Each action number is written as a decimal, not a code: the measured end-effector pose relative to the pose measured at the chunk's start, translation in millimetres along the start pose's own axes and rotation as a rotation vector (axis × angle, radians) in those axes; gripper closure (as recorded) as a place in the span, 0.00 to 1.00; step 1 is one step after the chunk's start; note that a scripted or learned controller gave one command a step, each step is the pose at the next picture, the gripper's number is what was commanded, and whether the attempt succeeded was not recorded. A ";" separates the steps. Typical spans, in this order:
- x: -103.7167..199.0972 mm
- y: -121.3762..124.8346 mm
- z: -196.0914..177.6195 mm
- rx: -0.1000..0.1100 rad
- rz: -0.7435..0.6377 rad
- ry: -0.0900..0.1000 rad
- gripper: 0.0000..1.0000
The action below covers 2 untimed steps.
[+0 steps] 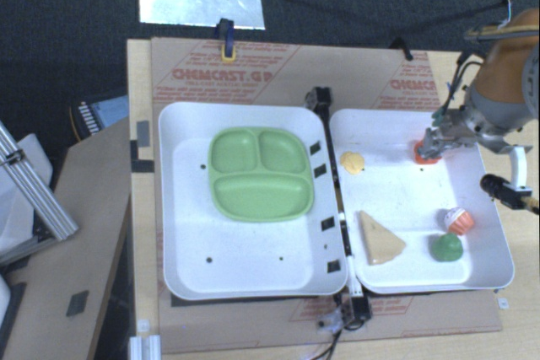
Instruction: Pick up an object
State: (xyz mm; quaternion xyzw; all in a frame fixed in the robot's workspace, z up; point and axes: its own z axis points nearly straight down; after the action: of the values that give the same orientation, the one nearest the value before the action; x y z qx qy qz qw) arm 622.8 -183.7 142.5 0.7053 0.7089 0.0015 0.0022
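Near the right bin's (481, 215) far edge, the pincer (432, 146) is pressing onto a red piece (424, 154), grip state indiscernible, risking a slip against the wall.

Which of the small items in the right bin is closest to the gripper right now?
The red-orange object at the bin's far right, directly under the gripper. The yellow piece, tan wedge, orange-and-white item and green ball lie farther off.
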 end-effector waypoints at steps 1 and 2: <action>8.4 5.9 -60.0 -0.003 -0.001 -0.001 1.00; 8.4 7.1 -78.1 0.001 0.000 0.000 1.00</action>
State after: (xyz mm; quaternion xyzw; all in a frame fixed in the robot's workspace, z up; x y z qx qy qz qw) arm 629.5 -175.2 220.6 0.7052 0.7090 0.0011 0.0019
